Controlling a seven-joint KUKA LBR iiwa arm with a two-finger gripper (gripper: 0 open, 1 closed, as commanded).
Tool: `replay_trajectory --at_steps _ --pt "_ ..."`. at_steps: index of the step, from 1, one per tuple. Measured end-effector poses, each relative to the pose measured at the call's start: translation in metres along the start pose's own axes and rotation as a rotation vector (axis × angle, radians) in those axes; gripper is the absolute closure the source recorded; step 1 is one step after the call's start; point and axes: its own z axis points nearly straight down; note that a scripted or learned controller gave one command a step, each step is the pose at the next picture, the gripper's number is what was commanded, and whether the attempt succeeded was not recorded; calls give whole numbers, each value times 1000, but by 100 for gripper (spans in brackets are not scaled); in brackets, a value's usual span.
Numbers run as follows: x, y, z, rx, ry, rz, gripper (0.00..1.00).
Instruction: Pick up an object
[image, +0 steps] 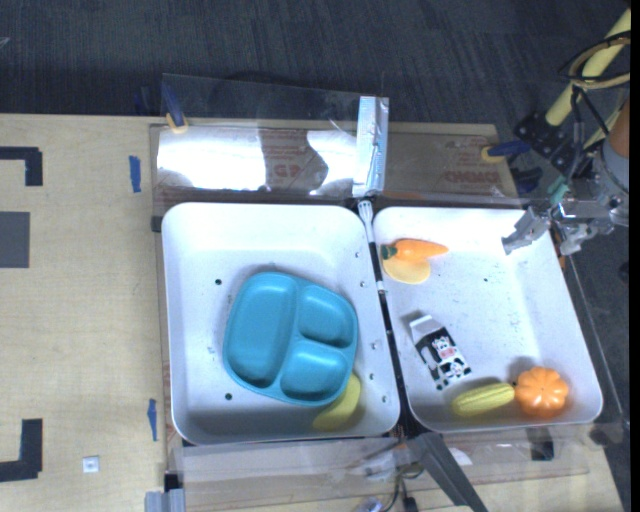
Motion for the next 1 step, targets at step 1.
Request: replay_trajectory --at_steps 1 --pt "53 -67 90 6 1 63 0"
